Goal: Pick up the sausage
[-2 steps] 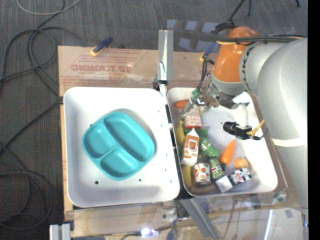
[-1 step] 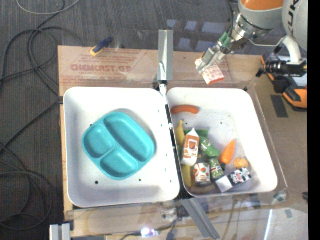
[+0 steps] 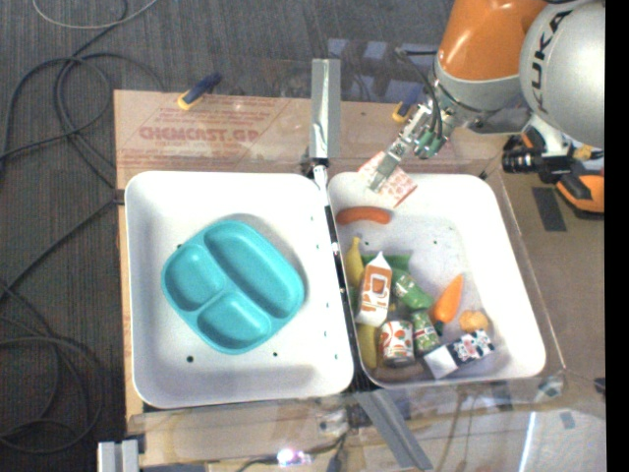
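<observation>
Camera view, arm: the grey and orange KUKA arm reaches in from the far right, its two-finger gripper [image 3: 385,177] hanging over the far left corner of the right white bin [image 3: 511,264].
Jaws: whether they are parted or closed cannot be told; a small red-and-white packet [image 3: 391,181] sits at the tips, held or merely beneath, unclear.
Sausage: the orange-red sausage [image 3: 365,215] lies flat on the bin floor just near of the gripper, apart from the other toys.
Doing it well: likely come down straight over its middle, jaws across its short width.
In the way: the packet at the tips; the bin's left wall close by.
Around: a yellow banana [image 3: 355,261], an orange carrot [image 3: 448,299], small cans and cartons crowd the near side; a teal divided plate [image 3: 234,283] sits in the left white bin [image 3: 147,362].
</observation>
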You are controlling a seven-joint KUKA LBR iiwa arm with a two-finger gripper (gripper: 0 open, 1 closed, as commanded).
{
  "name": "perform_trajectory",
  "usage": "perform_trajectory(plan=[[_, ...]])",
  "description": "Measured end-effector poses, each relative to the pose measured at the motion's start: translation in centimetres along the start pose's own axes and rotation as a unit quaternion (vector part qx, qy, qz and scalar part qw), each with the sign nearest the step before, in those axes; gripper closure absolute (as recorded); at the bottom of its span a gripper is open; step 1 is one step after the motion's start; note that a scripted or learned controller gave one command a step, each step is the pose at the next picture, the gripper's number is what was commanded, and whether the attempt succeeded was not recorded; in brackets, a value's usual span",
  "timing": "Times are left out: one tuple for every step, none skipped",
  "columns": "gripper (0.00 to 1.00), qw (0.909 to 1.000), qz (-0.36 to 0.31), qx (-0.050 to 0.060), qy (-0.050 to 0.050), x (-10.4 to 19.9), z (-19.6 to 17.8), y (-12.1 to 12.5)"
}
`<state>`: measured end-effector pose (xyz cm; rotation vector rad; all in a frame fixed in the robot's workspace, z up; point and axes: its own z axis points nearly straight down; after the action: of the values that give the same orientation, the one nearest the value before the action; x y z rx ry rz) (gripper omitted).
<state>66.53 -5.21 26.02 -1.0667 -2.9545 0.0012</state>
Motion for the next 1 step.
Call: perform_trajectory(plan=[[1.0,0.9888,-0.149,-0.001,0.001,7.61,7.73,-6.63]])
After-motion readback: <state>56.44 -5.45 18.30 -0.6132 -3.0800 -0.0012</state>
